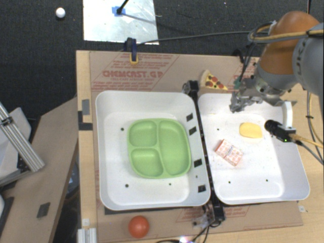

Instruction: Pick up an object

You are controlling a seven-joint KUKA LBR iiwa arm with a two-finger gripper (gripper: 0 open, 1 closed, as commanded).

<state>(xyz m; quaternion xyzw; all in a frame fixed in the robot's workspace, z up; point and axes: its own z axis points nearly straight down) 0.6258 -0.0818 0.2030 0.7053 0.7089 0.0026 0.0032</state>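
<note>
Gripper hangs over the right bin's far edge

The grey arm (pixel 298 49) with its orange band reaches in from 3 o'clock, and its gripper (pixel 237 105) sits low over the right bin (pixel 288 186), near that bin's 11 o'clock corner. Whether the gripper is open or closed cannot be told from this slanted view; nothing is seen caught in it.

In the right bin a yellow, rounded object (pixel 251 130) lies toward 5 o'clock from the gripper, near but apart from it. A pink-and-white patterned packet (pixel 229 152) lies at about 7 o'clock from the yellow object, close beside it, toward the bin's middle.

The left bin (pixel 111 186) holds a green divided tray (pixel 159 148) with three compartments, lying flat near its centre.

Outside the bins, a toy pizza slice (pixel 214 81) rests on the brown board just beyond the right bin's 12 o'clock rim. An orange ball (pixel 138 226) sits at 6 o'clock of the left bin, off its near edge. A small white ball (pixel 61 12) lies on the dark floor at far 10 o'clock.
</note>
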